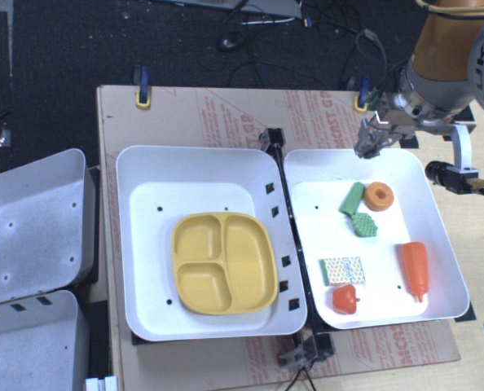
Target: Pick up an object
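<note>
Five objects lie in the right bin as the gripper hangs above its far rim, its state beyond our telling; we judge the orange ring, nearest that rim, wants a straight, centred descent.

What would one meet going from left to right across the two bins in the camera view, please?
Yellow divided plate → patterned packet → orange ring → orange carrot.
</note>
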{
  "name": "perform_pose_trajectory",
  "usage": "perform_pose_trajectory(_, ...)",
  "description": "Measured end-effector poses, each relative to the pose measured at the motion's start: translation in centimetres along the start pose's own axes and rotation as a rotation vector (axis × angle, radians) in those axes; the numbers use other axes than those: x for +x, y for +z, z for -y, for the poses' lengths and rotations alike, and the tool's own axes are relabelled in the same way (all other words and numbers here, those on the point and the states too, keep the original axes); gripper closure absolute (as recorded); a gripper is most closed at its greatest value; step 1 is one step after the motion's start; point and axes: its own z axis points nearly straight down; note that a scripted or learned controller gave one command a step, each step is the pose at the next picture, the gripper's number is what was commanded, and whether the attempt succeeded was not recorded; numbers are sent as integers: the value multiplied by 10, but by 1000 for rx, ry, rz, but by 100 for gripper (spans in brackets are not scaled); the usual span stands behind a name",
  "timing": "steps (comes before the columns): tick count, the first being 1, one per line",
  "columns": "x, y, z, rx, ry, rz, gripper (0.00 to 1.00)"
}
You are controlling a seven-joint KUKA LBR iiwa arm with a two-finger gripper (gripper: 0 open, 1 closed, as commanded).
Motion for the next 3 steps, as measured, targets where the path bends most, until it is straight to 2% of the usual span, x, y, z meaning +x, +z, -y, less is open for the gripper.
perform_pose_trajectory(1, 56, 2, 12, 7, -5, -3, 100)
perform_pose_trajectory(3, 149, 20, 36, 8, -5, -3, 100)
